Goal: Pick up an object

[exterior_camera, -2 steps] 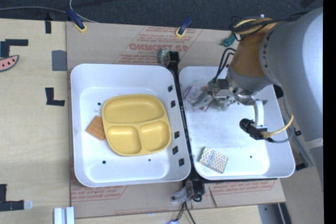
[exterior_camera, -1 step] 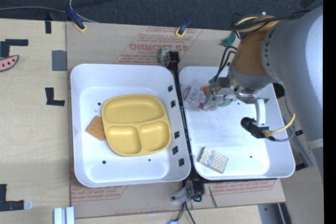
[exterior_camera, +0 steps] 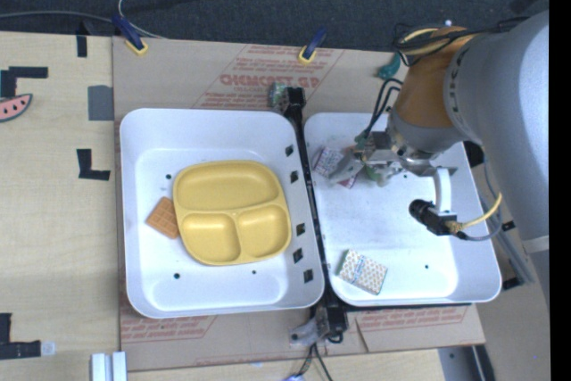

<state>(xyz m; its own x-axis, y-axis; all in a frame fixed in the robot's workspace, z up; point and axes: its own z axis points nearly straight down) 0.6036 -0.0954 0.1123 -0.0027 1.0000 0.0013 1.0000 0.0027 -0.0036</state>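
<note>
A single fixed camera looks down at a slant on the desk, framing both white bins.

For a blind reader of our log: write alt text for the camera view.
A grey robot arm reaches from the right into the right white bin, its hand low near small packets at the bin's upper left. A patterned packet lies near that bin's front edge. The left bin holds a yellow divided tray with an orange cracker at its left edge.

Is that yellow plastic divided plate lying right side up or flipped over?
Right side up: the yellow plastic divided plate shows three hollow compartments facing upward, lying flat in the left white bin.
</note>
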